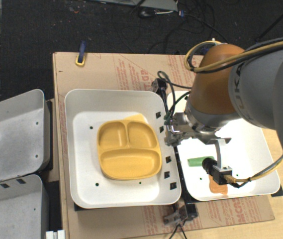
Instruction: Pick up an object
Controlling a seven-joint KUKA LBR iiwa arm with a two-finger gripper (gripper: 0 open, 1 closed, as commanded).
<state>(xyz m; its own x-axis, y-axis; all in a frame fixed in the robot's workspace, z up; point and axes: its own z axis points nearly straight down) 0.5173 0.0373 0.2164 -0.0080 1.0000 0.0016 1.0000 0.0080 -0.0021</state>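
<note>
Mostly, the arm (216, 83) hides the claw (177, 132); its state unreadable; orange thing (220, 189) partly covered.

Yellow tray (129, 150), L bin (81, 185) (centred)

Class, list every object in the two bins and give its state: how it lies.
Yellow divided tray: flat, right way up, in the left bin.
Green block: flat in the right bin, partly under the arm.
Orange object: flat near that bin's front edge, partly hidden.
</note>
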